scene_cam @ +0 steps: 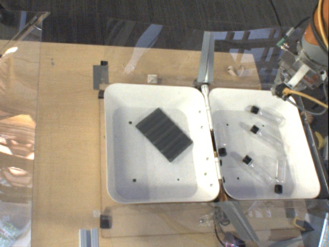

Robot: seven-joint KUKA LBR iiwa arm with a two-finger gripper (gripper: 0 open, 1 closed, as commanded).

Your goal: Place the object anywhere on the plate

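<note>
Hovering over the right bin's (308, 138) far right corner, the hand (289, 81) is too blurred to tell apart or together. Clear vials with black caps (254, 129) lie scattered in that bin (none lifted). Left bin (110, 153) holds the dark ridged plate (164, 134).
</note>
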